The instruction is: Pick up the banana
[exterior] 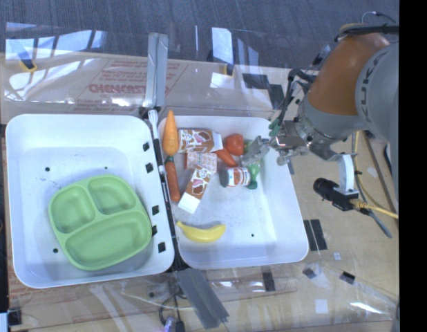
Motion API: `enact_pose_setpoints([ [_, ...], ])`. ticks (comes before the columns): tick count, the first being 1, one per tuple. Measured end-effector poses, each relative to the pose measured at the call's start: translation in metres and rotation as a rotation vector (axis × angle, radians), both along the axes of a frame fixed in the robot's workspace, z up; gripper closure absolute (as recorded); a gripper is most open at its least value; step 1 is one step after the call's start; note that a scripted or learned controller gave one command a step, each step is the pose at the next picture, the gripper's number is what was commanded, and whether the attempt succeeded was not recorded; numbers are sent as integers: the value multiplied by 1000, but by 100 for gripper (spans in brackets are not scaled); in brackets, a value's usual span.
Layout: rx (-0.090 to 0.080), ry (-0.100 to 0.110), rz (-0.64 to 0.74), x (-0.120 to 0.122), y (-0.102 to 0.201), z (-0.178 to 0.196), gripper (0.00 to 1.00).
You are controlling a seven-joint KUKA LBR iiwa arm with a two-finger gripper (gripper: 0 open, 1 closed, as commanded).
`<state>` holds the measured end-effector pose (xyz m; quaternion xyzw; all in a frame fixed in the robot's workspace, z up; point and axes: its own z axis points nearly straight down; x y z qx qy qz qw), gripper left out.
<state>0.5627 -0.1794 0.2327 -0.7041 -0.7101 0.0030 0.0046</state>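
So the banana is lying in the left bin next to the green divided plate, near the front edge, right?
Not quite. The banana does lie near the front edge, but of the right bin, not the left. The green divided plate sits alone in the left bin. The camera view shows this.

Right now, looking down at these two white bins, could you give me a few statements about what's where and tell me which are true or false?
1. The banana lies in the right bin. True.
2. The green divided plate sits in the right bin. False: it sits in the left bin.
3. The gripper holds the banana. False: the banana lies apart from it, near the bin's front wall.
4. The carrot lies at the right bin's left edge. True.
5. The banana rests on the plate. False: it lies on the bin floor.
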Motion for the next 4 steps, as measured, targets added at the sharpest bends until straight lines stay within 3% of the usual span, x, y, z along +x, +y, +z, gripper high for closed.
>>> enact_pose_setpoints([
  [1, 1, 0, 112, -59, 49, -119, 0],
  [2, 5, -2, 367, -87, 56, -145, 0],
  [3, 7, 3, 370, -87, 56, -138, 100],
  [4, 5, -2, 371, -88, 59, -145, 100],
])
